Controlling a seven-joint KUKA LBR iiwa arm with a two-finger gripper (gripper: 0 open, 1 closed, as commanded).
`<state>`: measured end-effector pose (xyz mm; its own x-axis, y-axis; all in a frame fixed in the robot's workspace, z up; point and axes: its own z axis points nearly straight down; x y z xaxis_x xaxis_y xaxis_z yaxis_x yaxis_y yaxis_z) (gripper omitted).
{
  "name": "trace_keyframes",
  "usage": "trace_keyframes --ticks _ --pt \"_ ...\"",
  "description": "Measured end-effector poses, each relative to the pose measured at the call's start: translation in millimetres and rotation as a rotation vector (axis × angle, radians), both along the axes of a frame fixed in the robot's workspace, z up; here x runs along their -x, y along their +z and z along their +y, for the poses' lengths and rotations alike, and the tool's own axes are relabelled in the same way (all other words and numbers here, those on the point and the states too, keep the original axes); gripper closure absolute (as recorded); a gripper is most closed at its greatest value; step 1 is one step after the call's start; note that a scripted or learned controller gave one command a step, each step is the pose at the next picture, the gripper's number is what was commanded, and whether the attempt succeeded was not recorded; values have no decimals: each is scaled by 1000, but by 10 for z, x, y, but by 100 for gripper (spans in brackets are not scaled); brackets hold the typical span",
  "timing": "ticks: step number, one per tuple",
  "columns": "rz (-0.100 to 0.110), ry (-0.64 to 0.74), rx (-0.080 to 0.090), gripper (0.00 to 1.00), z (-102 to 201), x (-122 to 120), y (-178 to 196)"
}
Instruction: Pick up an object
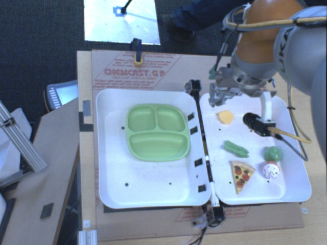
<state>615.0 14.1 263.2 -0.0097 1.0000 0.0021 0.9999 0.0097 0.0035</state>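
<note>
The right bin [294,185] holds several toy foods. A small yellow piece [226,117] lies near its far left. A green pod [236,148] rests in the middle, with a pizza slice [241,174] below it. A green round piece [273,153] and a white speckled egg [271,170] lie at the right. My gripper [218,98] hangs over the bin's far left corner, just above and left of the yellow piece. Nothing shows between its fingers.
A green divided plate [157,132] lies in the left bin [115,182]. A black divider with clips [200,137] runs between the bins. A black cylinder with a yellow cable [258,124] hangs from the arm over the right bin.
</note>
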Motion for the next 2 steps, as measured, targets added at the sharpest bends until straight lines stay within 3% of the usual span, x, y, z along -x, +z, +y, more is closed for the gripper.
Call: trace_keyframes --ticks 1,2 --pt "0 0 0 100 488 -167 7" --pt "2 -1 0 100 964 -182 -119"
